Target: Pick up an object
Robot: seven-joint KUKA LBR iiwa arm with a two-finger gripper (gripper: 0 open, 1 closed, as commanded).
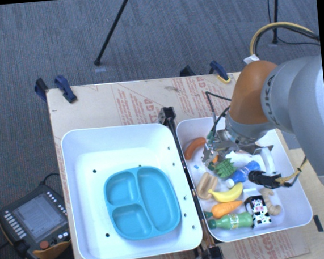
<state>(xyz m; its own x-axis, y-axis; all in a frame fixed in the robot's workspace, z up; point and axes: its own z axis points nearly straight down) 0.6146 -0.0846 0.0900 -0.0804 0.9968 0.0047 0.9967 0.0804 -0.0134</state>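
Note:
The right bin (300, 209) holds several toy foods: a red-orange sausage (194, 146), a green leafy vegetable (225, 167), a yellow banana (227, 193), an orange carrot (226, 208), a green bottle (231, 222), a tan bread piece (205, 184), a blue-and-white item (244, 173) and a black-and-white cow toy (257, 210). My gripper (213, 154) hangs low over the bin's upper left, just above the green vegetable and right of the sausage. The wrist hides its fingertips.
The left bin (79, 162) holds a blue divided plate (141, 202). A black divider (178, 144) runs between the bins. Clamps (64, 87) grip the bench's far edge. A teach pendant (31, 224) lies on the floor at the left.

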